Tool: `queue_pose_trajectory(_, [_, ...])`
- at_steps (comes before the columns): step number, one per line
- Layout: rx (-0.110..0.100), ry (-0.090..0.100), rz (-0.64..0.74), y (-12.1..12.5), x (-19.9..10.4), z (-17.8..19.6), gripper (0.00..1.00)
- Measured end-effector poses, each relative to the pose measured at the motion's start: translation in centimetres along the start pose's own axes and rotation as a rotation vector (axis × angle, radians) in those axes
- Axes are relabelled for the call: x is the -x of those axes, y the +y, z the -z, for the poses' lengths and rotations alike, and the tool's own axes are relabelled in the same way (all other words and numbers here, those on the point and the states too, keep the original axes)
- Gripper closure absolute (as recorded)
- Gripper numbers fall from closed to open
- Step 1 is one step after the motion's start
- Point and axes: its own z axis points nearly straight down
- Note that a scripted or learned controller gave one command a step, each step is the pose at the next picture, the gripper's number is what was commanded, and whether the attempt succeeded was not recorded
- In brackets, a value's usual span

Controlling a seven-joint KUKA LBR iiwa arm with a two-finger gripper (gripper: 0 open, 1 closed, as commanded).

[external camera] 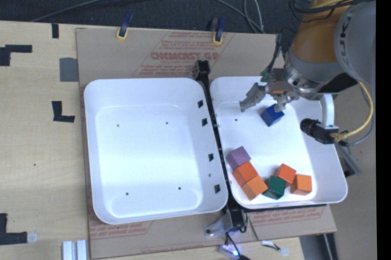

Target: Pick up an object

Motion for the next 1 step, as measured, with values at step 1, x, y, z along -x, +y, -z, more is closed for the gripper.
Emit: queue_pose_trajectory(1, [0.008, 0.0, 0.001, 0.16, -0.01, 0.43, 0.0])
